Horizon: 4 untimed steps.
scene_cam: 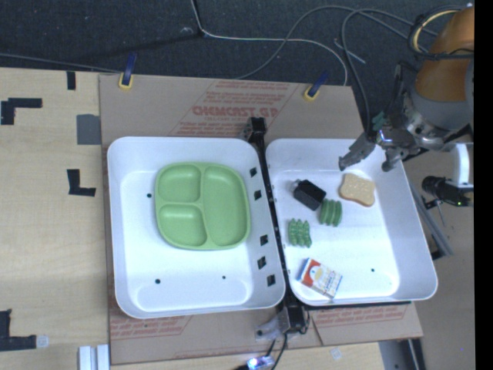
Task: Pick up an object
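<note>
Camera view shows the end effector (371, 153) open and holding nothing above the right bin's (400, 230) far edge, poised near the bread slice (357, 190), the closest object to grasp.

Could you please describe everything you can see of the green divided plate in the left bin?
The green divided plate is pale green, smooth and plastic-looking, a rounded square with a raised rim. Ridges split it into three compartments: two smaller ones on the left and a larger one on the right, all bare. It lies flat and right side up on the floor of the left bin, roughly central, slightly toward the far side. It touches the bin floor and stands apart from the walls.
</note>
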Each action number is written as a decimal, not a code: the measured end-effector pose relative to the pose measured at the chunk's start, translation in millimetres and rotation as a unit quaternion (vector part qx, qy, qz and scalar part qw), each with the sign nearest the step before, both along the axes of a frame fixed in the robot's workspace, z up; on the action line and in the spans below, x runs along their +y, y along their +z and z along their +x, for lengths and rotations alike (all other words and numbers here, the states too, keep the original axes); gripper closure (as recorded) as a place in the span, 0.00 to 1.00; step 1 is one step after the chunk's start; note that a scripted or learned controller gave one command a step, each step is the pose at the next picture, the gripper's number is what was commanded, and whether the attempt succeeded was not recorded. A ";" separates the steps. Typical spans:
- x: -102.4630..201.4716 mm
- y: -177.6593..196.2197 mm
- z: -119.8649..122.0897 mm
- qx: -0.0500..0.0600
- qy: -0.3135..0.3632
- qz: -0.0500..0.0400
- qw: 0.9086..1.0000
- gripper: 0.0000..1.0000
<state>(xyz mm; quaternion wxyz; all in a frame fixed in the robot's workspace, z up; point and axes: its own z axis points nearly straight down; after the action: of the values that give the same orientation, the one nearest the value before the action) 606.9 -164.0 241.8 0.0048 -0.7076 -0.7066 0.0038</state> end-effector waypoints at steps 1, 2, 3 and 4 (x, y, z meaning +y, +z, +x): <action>0.2 6.0 2.3 -0.005 0.001 -0.001 1.000 0.00; 2.0 -56.2 -5.7 -0.002 0.001 -0.001 1.000 0.00; -2.6 -110.7 1.3 -0.003 0.001 -0.001 1.000 0.00; -3.0 -137.5 6.3 -0.012 0.002 -0.002 1.000 0.00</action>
<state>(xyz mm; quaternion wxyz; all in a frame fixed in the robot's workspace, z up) 613.2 -167.0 104.3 -0.0048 -0.7061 -0.7081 -0.0035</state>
